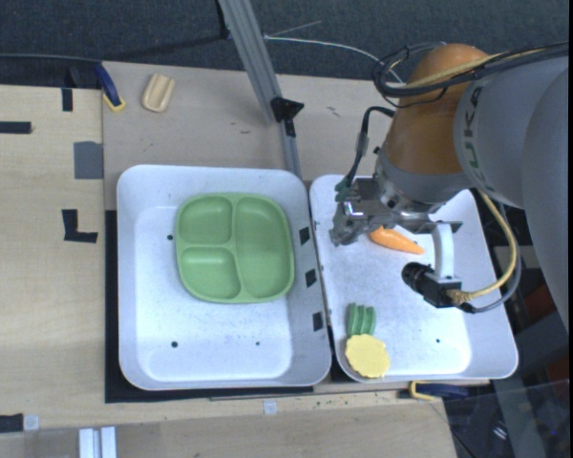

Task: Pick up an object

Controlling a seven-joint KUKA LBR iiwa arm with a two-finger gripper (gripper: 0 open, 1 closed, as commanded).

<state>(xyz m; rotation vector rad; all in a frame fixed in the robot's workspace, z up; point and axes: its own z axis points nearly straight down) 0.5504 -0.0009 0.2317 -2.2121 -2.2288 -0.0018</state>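
- Two candidates are lying in the right white bin [477, 356]: an orange plastic carrot [397, 241] beside your gripper [345, 234], and yellow-green toy corn [365, 344] at the near-left corner.
- Whether the pincer is gaping, you cannot tell; centre over the carrot before descending.

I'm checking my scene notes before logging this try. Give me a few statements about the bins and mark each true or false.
1. The green divided plate lies in the left bin. True.
2. The orange carrot lies in the left bin. False: it is in the right bin, beside the claw.
3. The yellow disc sits near the right bin's front edge. True.
4. The plate is red. False: it is green.
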